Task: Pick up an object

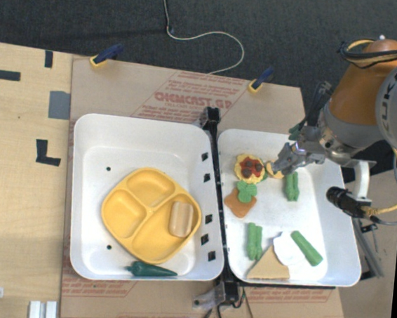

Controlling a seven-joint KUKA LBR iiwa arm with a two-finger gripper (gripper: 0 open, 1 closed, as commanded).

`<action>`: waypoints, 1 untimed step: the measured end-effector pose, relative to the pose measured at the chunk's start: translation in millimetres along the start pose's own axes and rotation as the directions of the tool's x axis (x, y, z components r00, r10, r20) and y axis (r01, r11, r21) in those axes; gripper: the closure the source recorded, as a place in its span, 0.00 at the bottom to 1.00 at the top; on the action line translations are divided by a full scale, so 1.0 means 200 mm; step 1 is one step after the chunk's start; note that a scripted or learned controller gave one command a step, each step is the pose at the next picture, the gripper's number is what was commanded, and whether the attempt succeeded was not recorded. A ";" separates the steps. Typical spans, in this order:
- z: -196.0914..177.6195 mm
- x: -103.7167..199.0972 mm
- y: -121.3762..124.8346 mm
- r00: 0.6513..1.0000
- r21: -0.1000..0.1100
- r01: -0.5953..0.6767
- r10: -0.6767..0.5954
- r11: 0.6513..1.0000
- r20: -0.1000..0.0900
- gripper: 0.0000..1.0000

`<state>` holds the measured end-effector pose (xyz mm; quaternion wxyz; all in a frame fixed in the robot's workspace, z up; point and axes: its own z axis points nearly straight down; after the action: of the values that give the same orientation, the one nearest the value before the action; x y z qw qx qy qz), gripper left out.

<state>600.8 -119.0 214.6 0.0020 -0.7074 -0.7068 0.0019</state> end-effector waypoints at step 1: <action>0.03 0.07 -0.27 1.000 0.000 0.000 0.000 1.000 0.000 1.00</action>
<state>547.1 -105.1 208.3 0.0023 -0.7075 -0.7067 0.0018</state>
